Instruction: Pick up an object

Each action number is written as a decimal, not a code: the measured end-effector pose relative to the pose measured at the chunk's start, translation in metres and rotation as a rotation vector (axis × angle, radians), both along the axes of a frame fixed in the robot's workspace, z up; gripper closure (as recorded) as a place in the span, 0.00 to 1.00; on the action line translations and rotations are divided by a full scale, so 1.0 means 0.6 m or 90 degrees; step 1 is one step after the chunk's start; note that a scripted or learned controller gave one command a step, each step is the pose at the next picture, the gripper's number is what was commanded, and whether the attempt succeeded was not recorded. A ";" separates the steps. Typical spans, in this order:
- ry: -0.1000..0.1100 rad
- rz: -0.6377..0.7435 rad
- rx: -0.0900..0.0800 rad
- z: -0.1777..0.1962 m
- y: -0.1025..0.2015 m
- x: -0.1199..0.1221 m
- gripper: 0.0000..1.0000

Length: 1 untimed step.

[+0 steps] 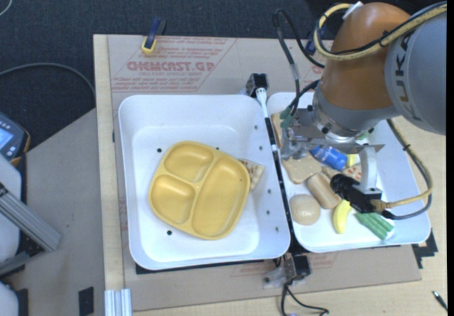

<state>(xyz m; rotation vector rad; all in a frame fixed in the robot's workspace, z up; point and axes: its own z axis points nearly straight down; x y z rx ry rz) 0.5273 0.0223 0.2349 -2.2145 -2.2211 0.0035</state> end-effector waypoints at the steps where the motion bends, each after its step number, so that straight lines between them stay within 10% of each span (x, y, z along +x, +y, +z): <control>1: 0.000 -0.003 -0.001 -0.021 -0.005 -0.038 1.00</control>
